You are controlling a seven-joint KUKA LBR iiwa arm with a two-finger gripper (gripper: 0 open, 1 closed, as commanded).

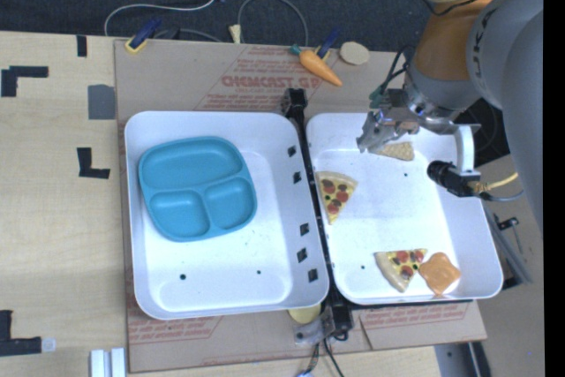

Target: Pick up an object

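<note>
Currently, in the camera view, the gripper (pixel 381 133) hangs low over the far part of the right bin (pixel 459 216), its tip just beside a small tan, wedge-shaped piece (pixel 396 151) that lies on the bin floor near the back wall; whether the tool is spread or closed, and whether it has any grip on that piece, I cannot tell, because the wrist hides the tip from above. That tan piece looks like the likeliest target, being closest. Elsewhere in the same bin lie a pizza slice (pixel 336 192) near the divider, a second pizza slice (pixel 399 266) toward the near wall, and an orange-brown chunk (pixel 440 272) touching it. The left bin (pixel 221 278) holds a blue divided plate (pixel 198 187), and a toy carrot (pixel 318 67) rests on the cardboard beyond both bins. To do this step well, I judge the tool should be centred squarely over the wedge, come down until it brackets the piece rather than pressing on top, and close firmly before lifting straight up. A flat, thin piece may slide away or slip out, so a slow, vertical lift seems wise.
</note>
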